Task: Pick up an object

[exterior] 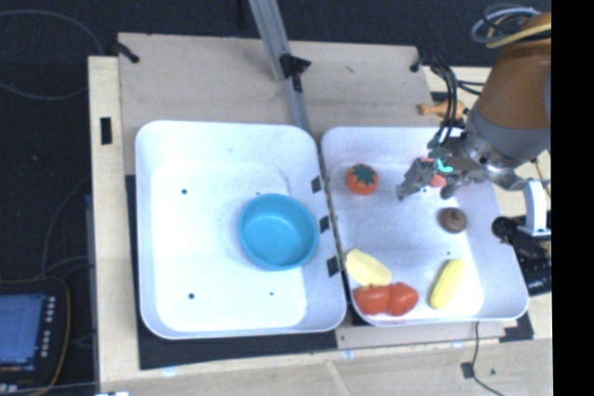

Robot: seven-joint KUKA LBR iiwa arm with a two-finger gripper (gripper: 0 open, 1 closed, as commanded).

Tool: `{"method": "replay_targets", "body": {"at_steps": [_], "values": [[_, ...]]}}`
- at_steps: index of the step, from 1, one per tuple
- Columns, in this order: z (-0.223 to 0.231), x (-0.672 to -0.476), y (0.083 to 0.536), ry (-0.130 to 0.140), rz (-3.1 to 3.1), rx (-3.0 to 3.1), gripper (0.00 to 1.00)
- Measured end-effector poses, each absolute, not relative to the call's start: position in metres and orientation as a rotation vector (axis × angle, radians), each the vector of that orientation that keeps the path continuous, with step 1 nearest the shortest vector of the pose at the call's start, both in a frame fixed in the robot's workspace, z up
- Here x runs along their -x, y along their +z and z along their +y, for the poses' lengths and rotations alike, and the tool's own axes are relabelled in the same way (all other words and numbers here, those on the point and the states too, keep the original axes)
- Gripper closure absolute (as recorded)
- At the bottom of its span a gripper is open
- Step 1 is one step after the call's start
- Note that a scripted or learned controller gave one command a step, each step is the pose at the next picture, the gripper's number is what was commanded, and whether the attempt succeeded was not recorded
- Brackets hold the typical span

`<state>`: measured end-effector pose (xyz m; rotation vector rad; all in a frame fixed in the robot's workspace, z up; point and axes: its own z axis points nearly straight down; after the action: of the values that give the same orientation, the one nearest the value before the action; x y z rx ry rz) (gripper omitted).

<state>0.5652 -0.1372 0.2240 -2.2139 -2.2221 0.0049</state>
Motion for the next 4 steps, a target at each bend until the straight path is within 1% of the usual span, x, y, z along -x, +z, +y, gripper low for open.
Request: {"method": "replay_targets", "body": {"at_steps": [1,2,3,4], "values": [[-0.137,-0.566,0.227,-0.001,-2.226,2.217,0.0],[-0.142,-0.556,0.173,0.006,-2.22,2.22,0.0],[-0.143,-0.554,0.109,0.007,-2.218,2.221,0.0],[-0.144,-0.554,0.1,0.004,-2.211,2.227,0.0]]}}
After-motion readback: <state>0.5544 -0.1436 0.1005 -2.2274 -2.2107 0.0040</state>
